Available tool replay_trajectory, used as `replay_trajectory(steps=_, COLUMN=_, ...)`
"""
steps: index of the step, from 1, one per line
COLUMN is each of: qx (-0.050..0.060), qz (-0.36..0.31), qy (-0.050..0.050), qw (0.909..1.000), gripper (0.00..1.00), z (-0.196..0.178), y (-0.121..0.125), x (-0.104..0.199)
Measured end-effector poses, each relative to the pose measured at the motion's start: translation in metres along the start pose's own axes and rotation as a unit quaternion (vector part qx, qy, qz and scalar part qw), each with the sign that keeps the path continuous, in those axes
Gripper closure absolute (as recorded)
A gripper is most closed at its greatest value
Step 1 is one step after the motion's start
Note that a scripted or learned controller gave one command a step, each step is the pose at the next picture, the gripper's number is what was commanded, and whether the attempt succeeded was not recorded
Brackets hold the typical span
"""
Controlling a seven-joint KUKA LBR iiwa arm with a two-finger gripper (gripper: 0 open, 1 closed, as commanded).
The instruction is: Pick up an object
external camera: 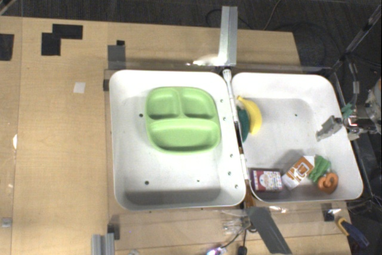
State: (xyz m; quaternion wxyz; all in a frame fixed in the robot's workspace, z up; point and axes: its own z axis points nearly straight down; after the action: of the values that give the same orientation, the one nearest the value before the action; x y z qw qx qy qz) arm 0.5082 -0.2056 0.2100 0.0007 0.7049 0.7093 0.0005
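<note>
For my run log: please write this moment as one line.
claw: over right bin's right edge, holding nothing | tray: left bin | banana, cartons, carrot: right bin

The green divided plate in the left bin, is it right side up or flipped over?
Right side up. The green plate lies flat on the left bin floor, with its three compartments showing as hollows facing the camera.

The tool [330, 126] sits at the right bin's [280, 85] right rim, its fingers too small and blurred to read. The arm is cut off by the picture's right edge. The small carton's [267, 180] label is illegible.
</note>
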Motion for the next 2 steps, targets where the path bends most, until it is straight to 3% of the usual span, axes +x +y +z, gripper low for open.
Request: replay_trajectory(steps=2, qx=0.0, qz=0.0, qy=0.0, qw=1.0, gripper=0.0, z=0.0, y=0.0, x=0.0)
